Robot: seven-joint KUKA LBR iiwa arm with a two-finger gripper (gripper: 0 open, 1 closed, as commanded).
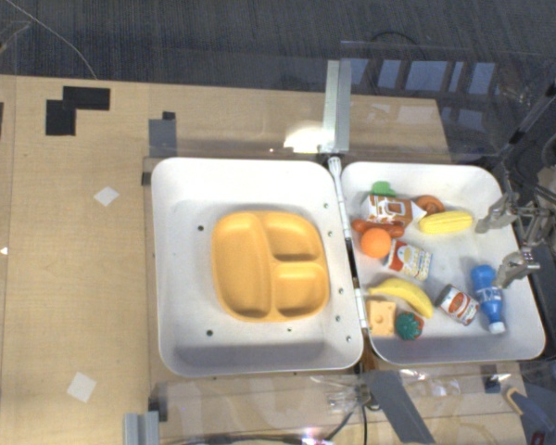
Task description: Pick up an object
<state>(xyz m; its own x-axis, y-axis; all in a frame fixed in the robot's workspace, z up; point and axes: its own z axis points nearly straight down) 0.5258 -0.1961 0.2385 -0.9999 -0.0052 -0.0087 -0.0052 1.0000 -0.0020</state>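
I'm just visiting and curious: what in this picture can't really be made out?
- Tool: in the camera view's right edge, its shape blurs into the metal; open or shut is unclear.
- Small cartons in the right bin: labels too small to read.
- Cheese wedge: partly hidden by the banana.

Gripper (511, 241) is seen at the right edge, two metal fingers (497, 216) spread apart and pointed left, nothing held between them. Arm body is cropped off to the right.
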